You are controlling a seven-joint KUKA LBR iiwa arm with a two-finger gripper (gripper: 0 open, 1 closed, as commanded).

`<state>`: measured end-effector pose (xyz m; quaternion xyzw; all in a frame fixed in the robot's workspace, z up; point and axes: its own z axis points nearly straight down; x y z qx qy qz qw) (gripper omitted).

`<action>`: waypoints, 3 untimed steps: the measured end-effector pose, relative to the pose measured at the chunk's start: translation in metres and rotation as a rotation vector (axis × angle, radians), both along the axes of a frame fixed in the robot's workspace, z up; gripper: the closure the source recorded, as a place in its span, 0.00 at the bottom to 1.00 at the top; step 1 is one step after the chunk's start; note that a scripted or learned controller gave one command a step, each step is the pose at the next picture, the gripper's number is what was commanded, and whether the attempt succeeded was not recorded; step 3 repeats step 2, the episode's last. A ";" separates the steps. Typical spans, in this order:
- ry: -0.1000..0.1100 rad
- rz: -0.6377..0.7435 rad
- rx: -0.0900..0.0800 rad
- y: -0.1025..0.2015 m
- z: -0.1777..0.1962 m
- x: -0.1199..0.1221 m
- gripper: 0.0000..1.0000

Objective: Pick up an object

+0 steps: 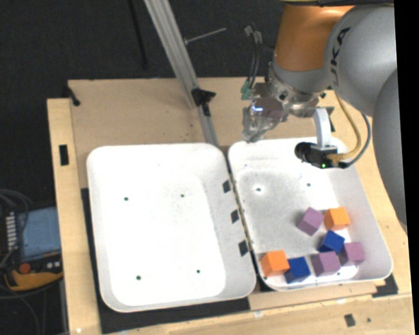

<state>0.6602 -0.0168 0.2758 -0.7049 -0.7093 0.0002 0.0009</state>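
Several small blocks lie in the near right part of the right bin. A purple block sits beside an orange block, with a blue block just below them. Along the near wall lie an orange block, a blue block and two purple blocks. My gripper hangs over the far left corner of the right bin, well away from the blocks, and nothing shows in it.
The left bin lies beside the right one, with a dark divider between them. A slanted metal rail rises behind the bins. A blue box and cables lie off the bench to the left.
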 end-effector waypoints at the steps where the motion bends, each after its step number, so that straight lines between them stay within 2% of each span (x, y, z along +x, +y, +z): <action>1: 0.001 0.001 0.000 0.048 0.003 -0.010 1.00; 2: 0.002 0.001 0.000 0.095 0.002 -0.023 1.00; 3: 0.002 0.001 0.000 0.095 0.002 -0.023 1.00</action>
